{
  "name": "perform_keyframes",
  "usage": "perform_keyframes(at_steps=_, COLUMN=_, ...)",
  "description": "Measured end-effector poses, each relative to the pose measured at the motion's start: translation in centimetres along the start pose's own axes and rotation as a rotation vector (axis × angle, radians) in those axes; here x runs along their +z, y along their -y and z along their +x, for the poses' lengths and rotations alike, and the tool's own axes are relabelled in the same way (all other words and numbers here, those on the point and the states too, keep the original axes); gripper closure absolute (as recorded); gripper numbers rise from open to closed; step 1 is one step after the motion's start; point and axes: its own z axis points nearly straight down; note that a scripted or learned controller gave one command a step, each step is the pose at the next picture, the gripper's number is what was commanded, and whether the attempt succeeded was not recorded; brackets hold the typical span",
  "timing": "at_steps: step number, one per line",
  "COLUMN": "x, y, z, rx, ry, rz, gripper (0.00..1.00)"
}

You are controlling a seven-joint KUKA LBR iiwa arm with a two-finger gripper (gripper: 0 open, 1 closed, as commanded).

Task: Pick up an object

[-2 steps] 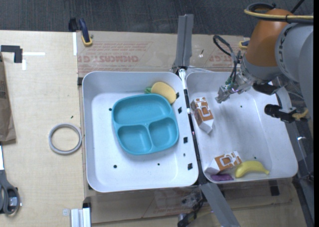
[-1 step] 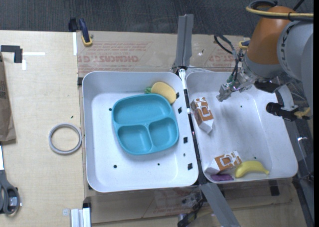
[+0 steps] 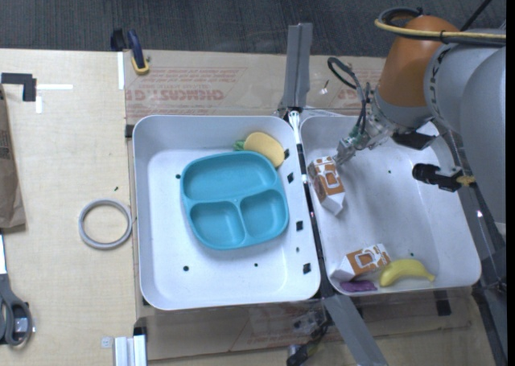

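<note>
My gripper (image 3: 348, 148) reaches into the right bin (image 3: 418, 220) from the upper right, its tip close above and just right of a white and orange carton (image 3: 327, 183) that lies by the bin's left wall. A second orange and white carton (image 3: 368, 261) sits at the bin's front, with a yellow banana (image 3: 406, 273) to its right and a purple item (image 3: 357, 284) under it. In the left bin (image 3: 161, 220) a blue divided plate (image 3: 234, 199) lies flat, with a yellow lemon-like fruit (image 3: 265, 145) at its far right corner.
A grey divider post (image 3: 297, 67) rises behind where the two bins meet. On the bench to the left lie a grey tape ring (image 3: 105, 223), scissors (image 3: 14, 316) and a brown bag (image 3: 10, 171). A black cable (image 3: 344, 75) loops near the arm.
</note>
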Motion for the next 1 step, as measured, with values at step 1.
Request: perform_keyframes(at_steps=1, x=-1.01, y=-0.05, z=-0.09, rx=-0.001, ry=0.003, rz=-0.002, gripper=1.00)
